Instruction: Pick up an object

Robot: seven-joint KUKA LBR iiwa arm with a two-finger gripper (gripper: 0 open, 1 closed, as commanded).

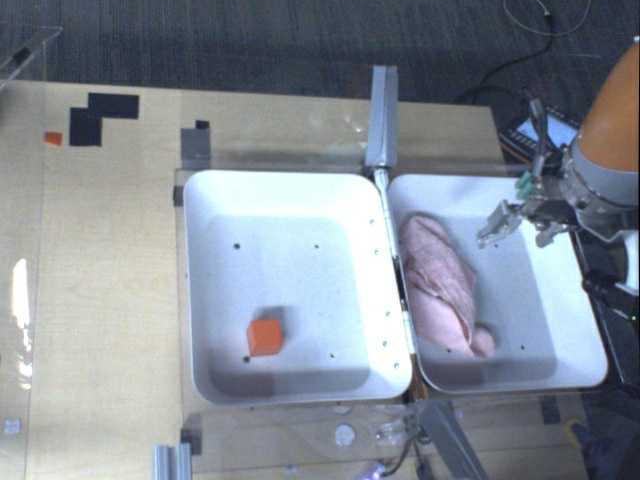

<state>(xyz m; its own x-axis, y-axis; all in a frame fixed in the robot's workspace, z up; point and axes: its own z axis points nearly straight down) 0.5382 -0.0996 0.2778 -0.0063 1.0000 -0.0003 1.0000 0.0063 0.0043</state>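
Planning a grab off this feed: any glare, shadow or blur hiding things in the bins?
Camera view: soft overall; the pincer is blurry, its state unreadable. Glare streak on the bench at far left, not in the bins. The orange block and pink cloth read clearly, with faint shadows.

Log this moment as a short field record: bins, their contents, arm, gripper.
left bin: holds an orange block near its front
right bin: holds a pink cloth bundle along its left wall
arm: reaching in from the right, over the right bin's rear right area
gripper: above the bin floor, right of the cloth, apart from it; nothing seen between its fingers
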